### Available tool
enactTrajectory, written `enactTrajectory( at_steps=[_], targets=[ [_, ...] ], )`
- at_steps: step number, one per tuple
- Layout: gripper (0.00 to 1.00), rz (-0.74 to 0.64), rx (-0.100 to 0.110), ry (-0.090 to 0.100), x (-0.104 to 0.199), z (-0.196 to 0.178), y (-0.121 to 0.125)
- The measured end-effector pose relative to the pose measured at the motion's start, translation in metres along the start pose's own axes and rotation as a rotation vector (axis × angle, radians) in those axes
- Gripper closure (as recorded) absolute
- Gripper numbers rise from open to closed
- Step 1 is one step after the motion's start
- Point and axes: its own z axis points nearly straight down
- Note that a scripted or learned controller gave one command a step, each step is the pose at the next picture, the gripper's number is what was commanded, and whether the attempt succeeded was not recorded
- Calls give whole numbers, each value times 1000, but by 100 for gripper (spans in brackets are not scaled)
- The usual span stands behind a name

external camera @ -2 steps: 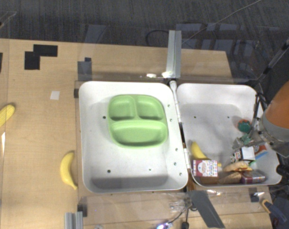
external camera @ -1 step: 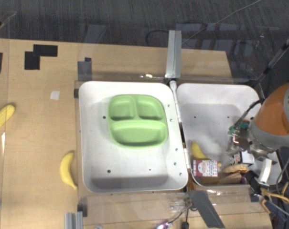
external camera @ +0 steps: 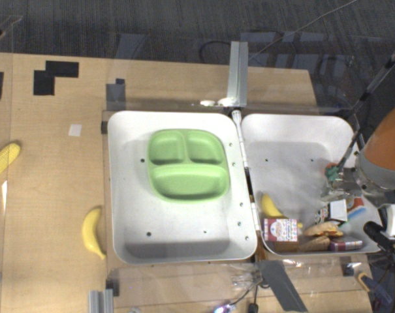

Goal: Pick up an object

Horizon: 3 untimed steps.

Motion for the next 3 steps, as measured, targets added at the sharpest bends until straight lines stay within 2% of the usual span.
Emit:
enactTrajectory(
  at_steps=[1, 2, 3],
  targets=[
    [100, 546, -3, 0, 19, -1, -27],
    [100, 505, -4, -2, 19, -1, -30],
    [100, 851, 13, -1, 43, -85, -30]
  ],
)
